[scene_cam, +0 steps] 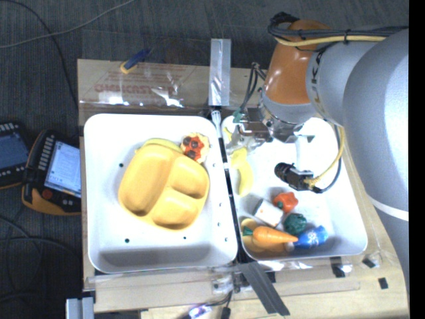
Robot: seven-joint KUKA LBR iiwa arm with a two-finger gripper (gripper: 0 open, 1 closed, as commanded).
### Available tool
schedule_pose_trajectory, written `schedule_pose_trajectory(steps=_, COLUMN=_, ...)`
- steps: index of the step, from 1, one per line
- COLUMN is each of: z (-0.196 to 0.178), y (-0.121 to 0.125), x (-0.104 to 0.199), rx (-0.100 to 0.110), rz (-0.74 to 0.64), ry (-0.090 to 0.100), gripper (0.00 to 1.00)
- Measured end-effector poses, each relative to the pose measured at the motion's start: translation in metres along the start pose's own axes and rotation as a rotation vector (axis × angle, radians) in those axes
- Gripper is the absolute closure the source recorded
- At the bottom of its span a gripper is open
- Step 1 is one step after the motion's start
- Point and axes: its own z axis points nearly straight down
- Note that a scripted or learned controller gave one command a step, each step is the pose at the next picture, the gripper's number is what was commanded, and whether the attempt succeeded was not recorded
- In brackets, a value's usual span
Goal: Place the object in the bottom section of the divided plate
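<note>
While the divided plate (pixel 163 186) sits in the left bin (pixel 99 244), fingers' (pixel 251 130) state unclear

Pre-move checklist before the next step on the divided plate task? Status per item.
1. Divided plate sits flat in the left bin: ok.
2. Plate's bottom section free to receive an object: ok.
3. Small orange toy lies at the plate's upper rim, outside the bottom section: not ok.
4. Gripper is over the right bin, near its upper left corner: ok.
5. Object held in the gripper: cannot tell.
6. Carrot and other toys clustered in the right bin's lower part, reachable: ok.
</note>
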Motion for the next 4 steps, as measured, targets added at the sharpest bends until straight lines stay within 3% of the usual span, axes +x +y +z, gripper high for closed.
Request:
schedule_pose_trajectory(steps=1, z=0.007, y=-0.109, x=0.043, rx=0.001, rz=-0.360, ry=0.003, gripper=1.00)
schedule_pose_trajectory(steps=2, z=-0.041, y=-0.059, x=0.091, rx=0.000, rz=-0.062, ry=0.001, gripper=1.00)
schedule_pose_trajectory(steps=3, z=0.010, y=-0.117, x=0.156, rx=0.002, rz=-0.463, ry=0.002, gripper=1.00)
schedule_pose_trajectory(steps=4, z=-0.079, y=-0.125, x=0.041, rx=-0.004, rz=-0.815, ry=-0.001, gripper=1.00)
